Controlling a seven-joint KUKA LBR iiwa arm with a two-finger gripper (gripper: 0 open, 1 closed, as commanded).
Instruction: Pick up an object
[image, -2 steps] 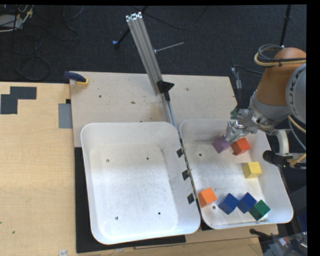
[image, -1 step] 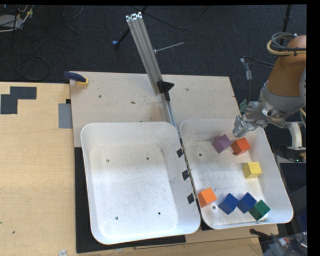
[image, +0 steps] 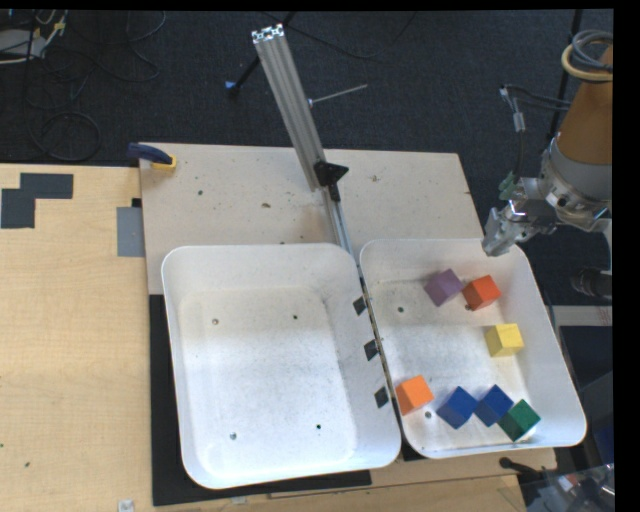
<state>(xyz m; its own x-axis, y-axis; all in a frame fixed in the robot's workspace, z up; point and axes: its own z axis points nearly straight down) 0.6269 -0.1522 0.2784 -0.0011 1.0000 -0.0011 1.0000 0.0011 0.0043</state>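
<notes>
The right bin (image: 540, 300) holds several small blocks: a purple one (image: 442, 287), a red-orange one (image: 482, 292), a yellow one (image: 504, 339), an orange one (image: 413, 394), two blue ones (image: 457, 407) (image: 493, 404) and a green one (image: 520, 419). My gripper (image: 497, 240) hangs over the bin's far right corner, above and to the right of the red-orange block. Nothing shows between its fingers. The arm's grey wrist and orange band rise toward the upper right.
The left bin (image: 180, 300) lies beside the right one, with black clips (image: 368, 348) along the shared rim. A slanted aluminium bar (image: 296, 110) stands behind the bins. A blue-and-yellow clamp (image: 152, 156) sits at the board's far left corner.
</notes>
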